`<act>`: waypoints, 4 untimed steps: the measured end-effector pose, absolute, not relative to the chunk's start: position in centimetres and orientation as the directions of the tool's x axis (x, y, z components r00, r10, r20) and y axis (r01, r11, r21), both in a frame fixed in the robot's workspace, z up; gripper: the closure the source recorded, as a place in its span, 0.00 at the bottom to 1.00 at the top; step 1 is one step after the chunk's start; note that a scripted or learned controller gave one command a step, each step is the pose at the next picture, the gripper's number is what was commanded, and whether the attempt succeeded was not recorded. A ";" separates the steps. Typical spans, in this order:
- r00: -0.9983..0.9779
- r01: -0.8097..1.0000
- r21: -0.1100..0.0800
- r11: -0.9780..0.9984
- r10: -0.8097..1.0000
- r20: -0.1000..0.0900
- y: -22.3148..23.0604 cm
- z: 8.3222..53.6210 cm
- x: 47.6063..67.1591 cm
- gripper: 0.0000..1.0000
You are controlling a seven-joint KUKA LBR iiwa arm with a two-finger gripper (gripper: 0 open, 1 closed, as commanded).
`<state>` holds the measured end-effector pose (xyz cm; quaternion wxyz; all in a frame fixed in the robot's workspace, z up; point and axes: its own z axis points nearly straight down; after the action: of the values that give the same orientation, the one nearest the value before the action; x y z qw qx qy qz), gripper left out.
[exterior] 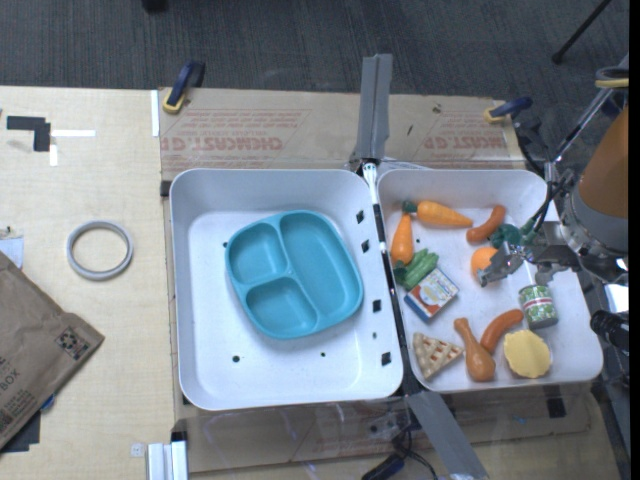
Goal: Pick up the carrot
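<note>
Nearest the lens, at 6 o'clock in the right bin [460, 172]: ridged pizza wedge [435, 353], glossy drumstick [475, 348], lumpy yellow piece [527, 354]. Farther up, toward 11 o'clock in that bin, the carrot [445, 215]: smooth orange plastic cone, lying flat, long axis close to 9-to-3, green top at 9, tapered tip toward 3 and dipping slightly. Gripper [497, 266] at the carrot's 4 o'clock, apart from it, beside a small orange ball [484, 258]; open or closed impossible to tell. Left bin [200, 268] bearing a teal three-compartment plate [295, 273].
</note>
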<state>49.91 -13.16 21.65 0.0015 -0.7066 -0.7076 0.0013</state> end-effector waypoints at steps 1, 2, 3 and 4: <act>-0.409 0.913 0.001 0.409 0.913 -0.003 -19.1 27.4 56.4 0.00; -0.509 0.861 0.000 0.509 0.861 0.000 -19.5 17.6 60.3 0.00; -0.641 0.767 0.001 0.641 0.767 -0.002 -16.8 9.2 60.1 0.00; -0.574 0.819 0.002 0.574 0.819 -0.003 -12.5 9.3 65.2 0.00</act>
<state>65.22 -12.50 9.26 -0.0018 -0.4617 -0.8870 -0.0003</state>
